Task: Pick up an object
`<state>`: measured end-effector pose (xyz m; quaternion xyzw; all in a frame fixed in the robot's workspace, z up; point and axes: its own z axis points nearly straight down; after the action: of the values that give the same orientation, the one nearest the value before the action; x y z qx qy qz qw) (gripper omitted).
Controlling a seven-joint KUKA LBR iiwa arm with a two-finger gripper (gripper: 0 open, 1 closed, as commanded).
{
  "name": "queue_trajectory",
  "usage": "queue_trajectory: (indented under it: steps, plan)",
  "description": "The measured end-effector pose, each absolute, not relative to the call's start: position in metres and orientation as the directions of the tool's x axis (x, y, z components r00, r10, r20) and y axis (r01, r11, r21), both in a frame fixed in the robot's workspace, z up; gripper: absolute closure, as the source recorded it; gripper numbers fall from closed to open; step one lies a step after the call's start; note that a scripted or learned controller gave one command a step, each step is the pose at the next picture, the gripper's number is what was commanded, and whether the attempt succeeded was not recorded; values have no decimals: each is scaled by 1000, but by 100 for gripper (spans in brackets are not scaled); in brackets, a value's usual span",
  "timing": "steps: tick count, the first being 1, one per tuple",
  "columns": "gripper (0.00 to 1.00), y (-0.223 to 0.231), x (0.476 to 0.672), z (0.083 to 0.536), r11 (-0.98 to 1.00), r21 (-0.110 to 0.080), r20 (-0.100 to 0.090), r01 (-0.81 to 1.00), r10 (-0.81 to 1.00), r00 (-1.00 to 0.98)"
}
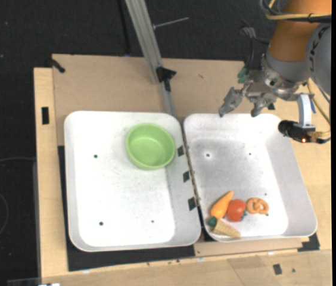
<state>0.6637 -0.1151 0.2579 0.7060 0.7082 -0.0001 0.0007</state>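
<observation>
Objects for picking are gathered at the lower middle of the right shallow white bin [275,159]. Going from left to right, a round green plastic bowl [151,146] is seen first, resting upright in the upper right part of the left shallow white bin [96,213], well apart from everything else. In the right bin, a tan waffle ice-cream cone [224,228] is laid against the bottom rim, with an orange toy carrot [221,205] just above it. A red toy tomato [236,210] is set touching the carrot's right side, and a small golden pretzel-shaped piece [257,205] is placed just beside the tomato. At the upper right of the frame, the two-finger gripper [239,107] is held above the bin's top rim, fingers spread apart with nothing between them, well apart from the cluster.
</observation>
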Motion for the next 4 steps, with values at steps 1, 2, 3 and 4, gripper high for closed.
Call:
queue_trajectory:
  steps: [1, 2, 3, 4]
  plan:
    - [0, -115, 664, 258, 4, 1, -2, 1000, 1000, -4]
    - [0, -123, 668, 212, -1, -3, -2, 1000, 1000, 1]
    - [0, -129, 668, 150, -3, -5, -2, 1000, 1000, 3]
    - [0, -130, 667, 98, -4, -4, -2, 1000, 1000, 4]
